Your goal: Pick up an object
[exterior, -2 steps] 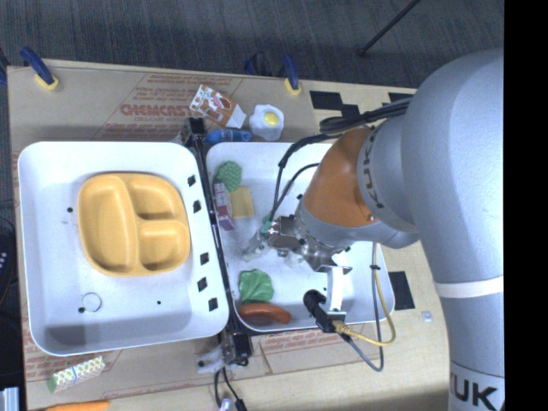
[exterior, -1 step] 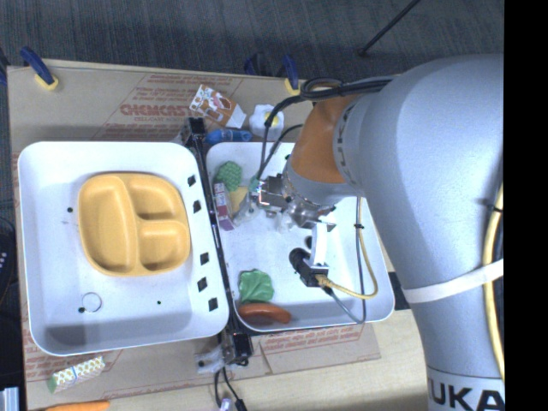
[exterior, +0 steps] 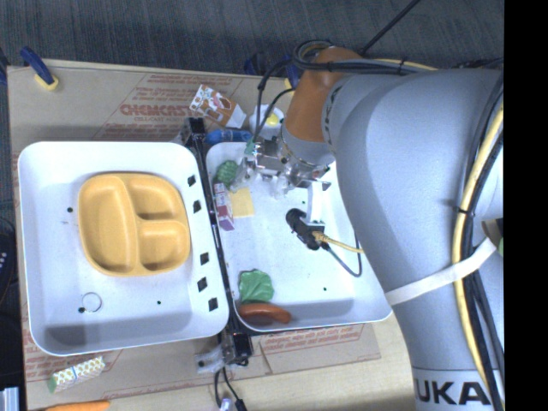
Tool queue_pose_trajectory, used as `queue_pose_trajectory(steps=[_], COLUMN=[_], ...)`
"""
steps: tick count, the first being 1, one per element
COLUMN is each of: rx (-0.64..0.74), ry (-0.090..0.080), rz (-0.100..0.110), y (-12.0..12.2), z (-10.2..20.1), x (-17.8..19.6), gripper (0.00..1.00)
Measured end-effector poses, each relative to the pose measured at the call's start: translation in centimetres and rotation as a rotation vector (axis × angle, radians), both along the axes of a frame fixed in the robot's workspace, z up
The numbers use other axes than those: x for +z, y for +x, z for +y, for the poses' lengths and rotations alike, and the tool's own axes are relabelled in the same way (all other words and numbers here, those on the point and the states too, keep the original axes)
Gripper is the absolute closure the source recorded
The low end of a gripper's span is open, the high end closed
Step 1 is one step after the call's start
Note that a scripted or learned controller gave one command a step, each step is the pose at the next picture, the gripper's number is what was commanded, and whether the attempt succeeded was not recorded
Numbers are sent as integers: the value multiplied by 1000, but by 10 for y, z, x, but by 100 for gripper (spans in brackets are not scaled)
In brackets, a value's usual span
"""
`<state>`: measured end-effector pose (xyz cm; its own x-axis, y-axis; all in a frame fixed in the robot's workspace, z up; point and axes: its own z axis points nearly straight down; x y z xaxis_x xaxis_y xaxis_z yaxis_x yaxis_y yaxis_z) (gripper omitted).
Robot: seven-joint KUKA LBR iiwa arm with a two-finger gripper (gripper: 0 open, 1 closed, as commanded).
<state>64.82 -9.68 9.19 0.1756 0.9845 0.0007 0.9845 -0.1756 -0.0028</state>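
Reaching in from the right, the grey arm [exterior: 411, 187] covers much of the scene and hides the right side of the right bin [exterior: 282, 247]. Its orange band sits over that bin's far end, which fits a descent toward the things gathered there. The surface [exterior: 103, 101] carries a printed cardboard sheet under both bins, probably to protect the bench. The left bin [exterior: 34, 229] holds a yellow divided tray [exterior: 133, 221], lying flat and well apart from the arm, so it seems an unlikely target.

The tool [exterior: 276, 168] hangs low at the far end of the right bin. Whether it is released or clenched cannot be told from this angle, and nothing can be seen held in it.

The likeliest things to pick lie just left of it, against the wall shared with the left bin: a green lump [exterior: 227, 174], a flat yellow square [exterior: 244, 202] and a maroon packet [exterior: 224, 211]. They lie close together, so a grasp could catch more than one of them or slip.

At the near end lie a green leafy piece [exterior: 255, 285] and an orange sausage [exterior: 264, 313], touching or nearly so, far from the tool. A snack packet [exterior: 210, 103] lies on the cardboard beyond the bins.
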Motion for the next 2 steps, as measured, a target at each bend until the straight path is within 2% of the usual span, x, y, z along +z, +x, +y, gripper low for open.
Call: queue_pose_trajectory(steps=[1, 2], rx=[7, 9], ry=[0, 1], rz=[4, 5], y=[0, 0], z=[1, 1], x=[10, 10], gripper=[100, 0])
